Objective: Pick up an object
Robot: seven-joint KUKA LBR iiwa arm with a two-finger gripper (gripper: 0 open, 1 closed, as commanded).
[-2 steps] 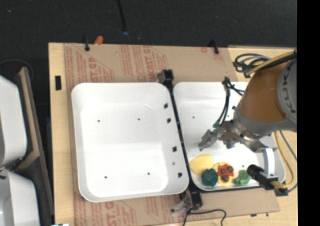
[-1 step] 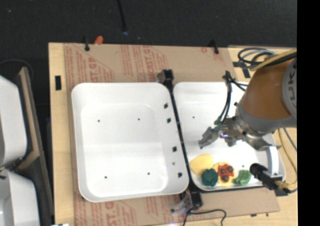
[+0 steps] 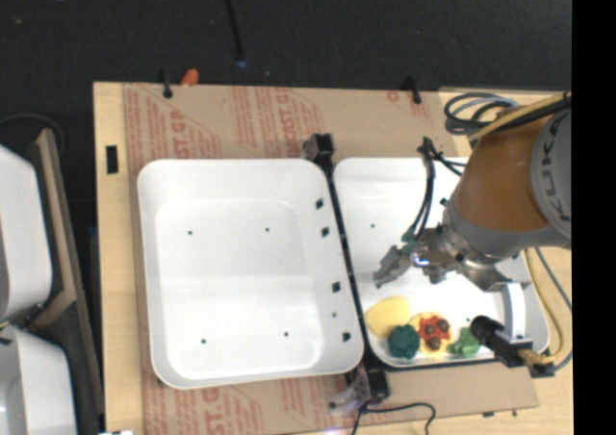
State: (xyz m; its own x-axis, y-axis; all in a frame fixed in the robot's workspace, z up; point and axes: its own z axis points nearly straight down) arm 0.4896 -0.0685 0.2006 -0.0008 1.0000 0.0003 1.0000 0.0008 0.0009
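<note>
Gripper (image 3: 393,266) hovers inside right bin (image 3: 385,188), above yellow object (image 3: 387,312); whether fingers apart or together, cannot tell. Green object (image 3: 403,341) and red-spotted piece (image 3: 434,328) beside yellow one, near bin's front edge.

Red printed text runs along the edges of the brown cardboard sheet (image 3: 241,125) under the two bins: one line across the upper part of the frame, one down the left side. The letters are too small and blurred to read. No other label, number or brand can be read.
</note>
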